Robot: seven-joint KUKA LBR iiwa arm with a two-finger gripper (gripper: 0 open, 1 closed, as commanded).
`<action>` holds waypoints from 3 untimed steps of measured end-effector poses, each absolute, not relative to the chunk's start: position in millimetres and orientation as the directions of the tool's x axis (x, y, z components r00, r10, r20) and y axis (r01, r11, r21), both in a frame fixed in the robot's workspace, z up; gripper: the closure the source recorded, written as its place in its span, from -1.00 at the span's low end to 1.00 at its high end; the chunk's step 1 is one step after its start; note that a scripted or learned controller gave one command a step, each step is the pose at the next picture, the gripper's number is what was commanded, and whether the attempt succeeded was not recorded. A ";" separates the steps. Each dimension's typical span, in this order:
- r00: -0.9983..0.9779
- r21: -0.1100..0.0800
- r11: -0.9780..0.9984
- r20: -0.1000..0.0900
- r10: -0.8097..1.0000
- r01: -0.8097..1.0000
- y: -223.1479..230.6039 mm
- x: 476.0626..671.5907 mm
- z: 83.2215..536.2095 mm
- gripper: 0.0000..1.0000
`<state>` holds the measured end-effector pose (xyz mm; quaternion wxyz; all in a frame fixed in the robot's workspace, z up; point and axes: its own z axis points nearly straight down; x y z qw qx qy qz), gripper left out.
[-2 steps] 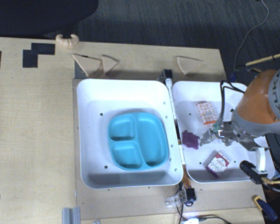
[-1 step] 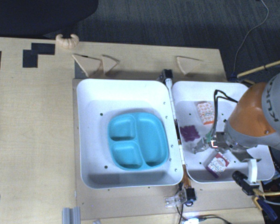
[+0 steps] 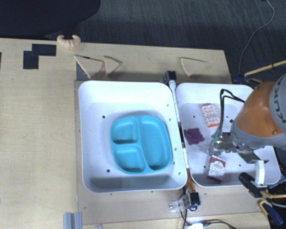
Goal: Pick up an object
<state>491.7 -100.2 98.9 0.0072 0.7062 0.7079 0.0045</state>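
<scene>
In the right bin [image 3: 195, 99] lie three things: an orange-and-white patterned packet [image 3: 209, 114] near the back, a small purple piece [image 3: 194, 136] in the middle, and a red-and-white packet [image 3: 216, 167] near the front wall. My gripper [image 3: 216, 144] hangs low over the bin floor, between the purple piece and the red-and-white packet, just above the latter. The wrist and the orange band hide the gripper's tips.
The left bin [image 3: 93, 128] holds a blue three-compartment tray [image 3: 141, 143]. A divider rail [image 3: 177, 123] runs between the bins. The arm's body [image 3: 264, 118] covers the right bin's right side.
</scene>
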 end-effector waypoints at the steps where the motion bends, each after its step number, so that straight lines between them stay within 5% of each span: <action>1: -0.004 0.011 0.004 -0.004 1.000 1.000 -155.8 551.0 88.0 1.00; 2: -0.003 0.003 0.003 -0.001 1.000 1.000 -206.8 522.4 128.7 1.00; 3: -0.007 0.005 0.007 -0.001 1.000 1.000 -164.5 608.6 185.1 1.00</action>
